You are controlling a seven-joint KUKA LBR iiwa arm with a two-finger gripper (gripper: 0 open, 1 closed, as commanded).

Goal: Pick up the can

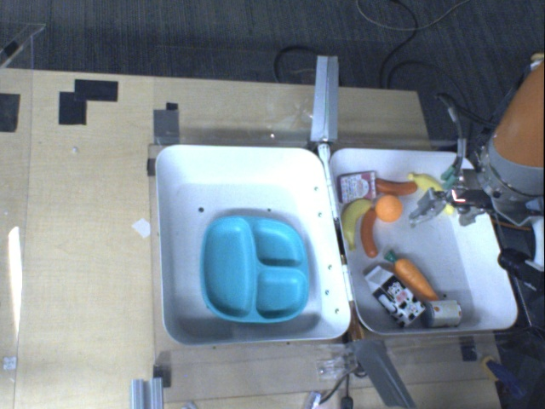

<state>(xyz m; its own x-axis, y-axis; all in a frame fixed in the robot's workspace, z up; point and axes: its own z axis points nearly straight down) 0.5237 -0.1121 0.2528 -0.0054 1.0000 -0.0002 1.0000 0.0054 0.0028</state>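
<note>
The can (pixel 444 313) is a small silver cylinder lying on its side in the front right corner of the right bin (pixel 485 254). It touches the end of a black-and-white box (pixel 394 296), and a carrot (pixel 415 279) lies just behind it. My gripper (pixel 444 209) hangs over the back half of the right bin, well behind the can. It is open, with its fingers spread left and right and nothing between them.
At the back left of the right bin lie a maroon packet (pixel 358 184), a red sausage (pixel 397 186), two bananas (pixel 352 220) (pixel 426 180), an orange ball (pixel 388 209) and an orange-red sausage (pixel 369 233). The left bin (pixel 179 228) holds a blue divided plate (pixel 254 267).
</note>
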